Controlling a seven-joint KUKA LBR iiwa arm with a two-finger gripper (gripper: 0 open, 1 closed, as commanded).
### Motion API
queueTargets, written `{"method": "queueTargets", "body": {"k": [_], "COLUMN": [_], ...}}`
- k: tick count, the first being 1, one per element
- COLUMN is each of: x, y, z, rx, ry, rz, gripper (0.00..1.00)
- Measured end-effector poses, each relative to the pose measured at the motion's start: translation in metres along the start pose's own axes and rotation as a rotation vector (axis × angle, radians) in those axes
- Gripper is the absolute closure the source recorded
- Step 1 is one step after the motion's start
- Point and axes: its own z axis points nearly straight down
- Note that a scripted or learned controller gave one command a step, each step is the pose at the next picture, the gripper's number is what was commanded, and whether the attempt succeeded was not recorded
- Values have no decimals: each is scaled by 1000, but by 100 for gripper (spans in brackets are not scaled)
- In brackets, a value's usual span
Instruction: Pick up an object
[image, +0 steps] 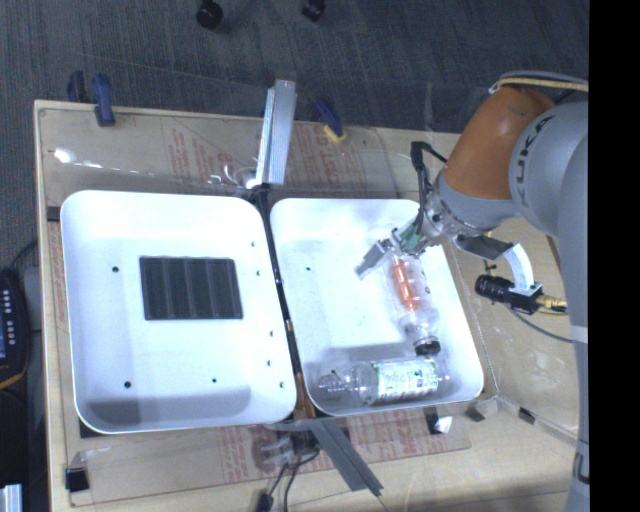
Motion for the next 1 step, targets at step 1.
{"method": "queueTargets", "body": {"k": [1], "x": [14], "y": [-36], "z": [27], "rx": [0], "ry": [0], "rz": [250], "gripper": [0]}}
